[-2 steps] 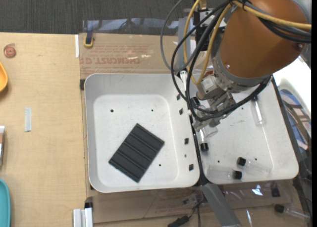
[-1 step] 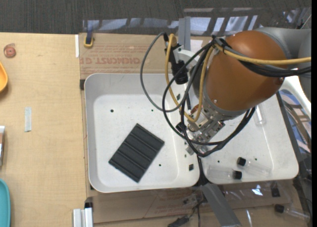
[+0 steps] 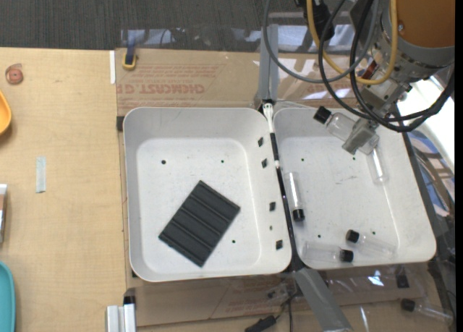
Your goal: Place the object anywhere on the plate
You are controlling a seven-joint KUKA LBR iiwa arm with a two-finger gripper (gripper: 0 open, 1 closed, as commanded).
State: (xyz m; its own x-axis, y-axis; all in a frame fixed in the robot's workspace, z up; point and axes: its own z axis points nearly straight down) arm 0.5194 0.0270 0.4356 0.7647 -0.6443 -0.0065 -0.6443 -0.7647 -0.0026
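Nearest, along the near wall of the right bin [image 3: 412, 200], lie two clear vials [image 3: 362, 245] with black caps, and a clear tube [image 3: 293, 194] rests by that bin's left wall. Larger than these, the black ribbed plate [image 3: 200, 223] lies flat and askew in the left bin [image 3: 137, 179]. Over the right bin's far part the pincer [image 3: 359, 137] hangs beside a clear bottle [image 3: 329, 119]; how far open it stands I cannot tell.

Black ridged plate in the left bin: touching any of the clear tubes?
Apart. The camera view shows the black ridged plate alone in the left bin; the clear tubes lie across the divider in the right bin.
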